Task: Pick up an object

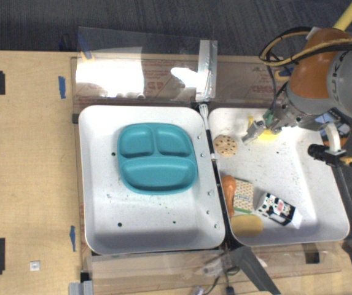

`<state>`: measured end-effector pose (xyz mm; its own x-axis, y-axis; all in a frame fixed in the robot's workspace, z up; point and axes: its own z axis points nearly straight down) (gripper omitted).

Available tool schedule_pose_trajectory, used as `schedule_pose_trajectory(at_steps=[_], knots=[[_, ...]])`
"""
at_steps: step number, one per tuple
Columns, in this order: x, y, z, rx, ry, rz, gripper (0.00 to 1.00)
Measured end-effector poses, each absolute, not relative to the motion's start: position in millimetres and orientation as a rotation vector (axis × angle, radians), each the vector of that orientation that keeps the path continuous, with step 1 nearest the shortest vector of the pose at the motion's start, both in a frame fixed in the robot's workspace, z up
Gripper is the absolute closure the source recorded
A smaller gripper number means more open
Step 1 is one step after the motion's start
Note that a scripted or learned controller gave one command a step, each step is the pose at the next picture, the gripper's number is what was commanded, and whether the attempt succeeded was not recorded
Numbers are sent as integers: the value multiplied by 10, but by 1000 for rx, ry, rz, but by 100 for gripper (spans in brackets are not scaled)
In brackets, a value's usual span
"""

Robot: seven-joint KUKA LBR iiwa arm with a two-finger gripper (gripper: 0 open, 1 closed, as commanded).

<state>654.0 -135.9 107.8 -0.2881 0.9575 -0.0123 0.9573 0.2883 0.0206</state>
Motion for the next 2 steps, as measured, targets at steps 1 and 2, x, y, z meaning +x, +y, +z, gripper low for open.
schedule_pose_trajectory(at_steps=[1, 2], knots=[[6674, -1748, 868, 1869, 2528, 0, 0], [6173, -1530, 863, 1767, 2595, 4, 0]])
